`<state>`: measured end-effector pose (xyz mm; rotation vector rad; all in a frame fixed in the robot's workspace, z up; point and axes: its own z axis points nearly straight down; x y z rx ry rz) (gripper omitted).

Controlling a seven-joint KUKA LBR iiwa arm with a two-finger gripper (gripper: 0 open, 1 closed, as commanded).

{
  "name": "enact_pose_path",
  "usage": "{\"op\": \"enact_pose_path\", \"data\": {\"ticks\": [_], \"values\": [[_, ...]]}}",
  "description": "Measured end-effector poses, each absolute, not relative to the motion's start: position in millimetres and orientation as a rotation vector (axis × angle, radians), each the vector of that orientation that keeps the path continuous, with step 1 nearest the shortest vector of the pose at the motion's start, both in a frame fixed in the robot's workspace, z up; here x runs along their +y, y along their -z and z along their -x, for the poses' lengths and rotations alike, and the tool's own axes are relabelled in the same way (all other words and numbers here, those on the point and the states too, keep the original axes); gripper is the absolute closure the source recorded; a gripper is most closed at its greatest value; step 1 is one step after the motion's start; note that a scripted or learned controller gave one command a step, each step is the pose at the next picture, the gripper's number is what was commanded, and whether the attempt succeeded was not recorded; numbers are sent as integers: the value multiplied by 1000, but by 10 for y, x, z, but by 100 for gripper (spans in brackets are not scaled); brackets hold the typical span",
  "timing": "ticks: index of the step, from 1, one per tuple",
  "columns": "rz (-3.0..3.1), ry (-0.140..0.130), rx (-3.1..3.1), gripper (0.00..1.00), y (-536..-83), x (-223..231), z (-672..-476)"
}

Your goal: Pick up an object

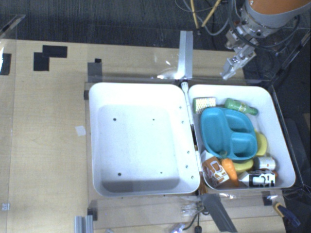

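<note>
The right bin (pixel 279 130) holds a jumble of objects. A blue divided plate (pixel 228 132) lies in its middle, over a yellow banana (pixel 261 144). A green bottle (pixel 240 106) lies at the far side, beside a small yellow-green block (pixel 205 103). At the near side are a brown packet (pixel 214 171), an orange piece (pixel 229 168), a black-and-white can (pixel 262 179) and a small silver can (pixel 266 163). My gripper (pixel 237 62) hangs high above the bin's far rim, apart from every object, with nothing seen in it.
The left bin (pixel 136 140) sits beside the right one, with a metal divider post (pixel 186 57) rising between them at the far side. Cables (pixel 209 8) hang behind the arm. Black markers (pixel 48 56) lie on the bench at far left.
</note>
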<state>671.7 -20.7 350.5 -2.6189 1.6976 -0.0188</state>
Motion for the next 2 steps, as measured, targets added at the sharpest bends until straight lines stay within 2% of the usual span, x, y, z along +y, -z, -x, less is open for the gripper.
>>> {"op": "enact_pose_path", "data": {"ticks": [2], "values": [[2596,34,1696,100,-3743,-173,-6749]]}}
